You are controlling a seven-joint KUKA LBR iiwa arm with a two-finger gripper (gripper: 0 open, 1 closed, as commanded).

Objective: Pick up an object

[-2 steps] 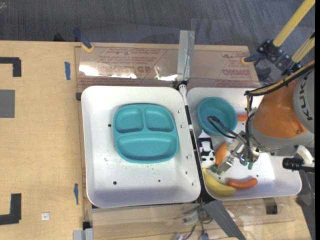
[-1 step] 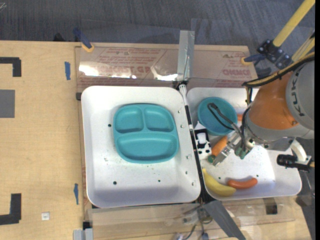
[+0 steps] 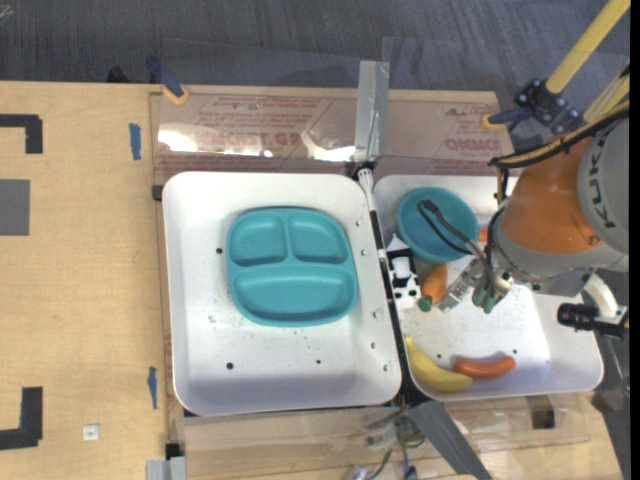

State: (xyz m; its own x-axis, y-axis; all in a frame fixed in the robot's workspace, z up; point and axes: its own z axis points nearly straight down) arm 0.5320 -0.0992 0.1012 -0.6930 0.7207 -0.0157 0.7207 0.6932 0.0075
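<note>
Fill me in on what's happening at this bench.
A grey and orange arm reaches into the right bin, its gripper low beside a carrot and a teal bowl. A banana and a sausage lie nearer the front. The left bin holds a teal divided plate.

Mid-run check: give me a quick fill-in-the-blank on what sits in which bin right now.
1. The divided teal tray lies in the ____ bin.
2. The banana lies in the ____ bin, touching a red-orange sausage.
3. The round bowl in the right bin is ____ in colour.
4. The gripper hangs over the ____ bin.

Missing words: left; right; blue; right
</note>
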